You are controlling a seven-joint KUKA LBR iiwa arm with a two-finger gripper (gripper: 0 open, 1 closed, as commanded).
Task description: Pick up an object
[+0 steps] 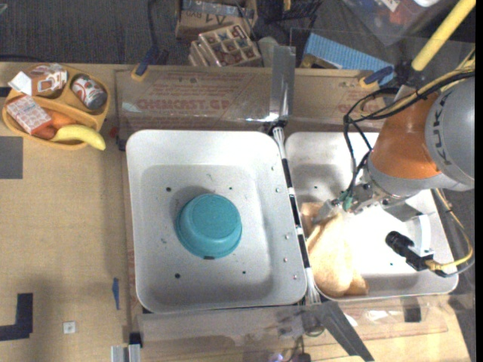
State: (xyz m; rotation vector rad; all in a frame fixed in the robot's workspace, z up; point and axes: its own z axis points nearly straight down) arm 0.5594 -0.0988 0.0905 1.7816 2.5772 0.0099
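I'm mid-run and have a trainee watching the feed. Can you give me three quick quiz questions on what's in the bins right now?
1. True or false: the teal bowl lies in the right bin.
2. Which bin is the arm over? A) left B) right
3. What lies beside the gripper in that bin?

Key: 1. false, it lies upside down in the left bin. 2. B. 3. A tan soft object, against the bin's left wall.

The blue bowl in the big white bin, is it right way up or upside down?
Upside down, it seems. The blue bowl shows a flat round base on top with sides widening downward, and no hollow inside, resting in the left bin.
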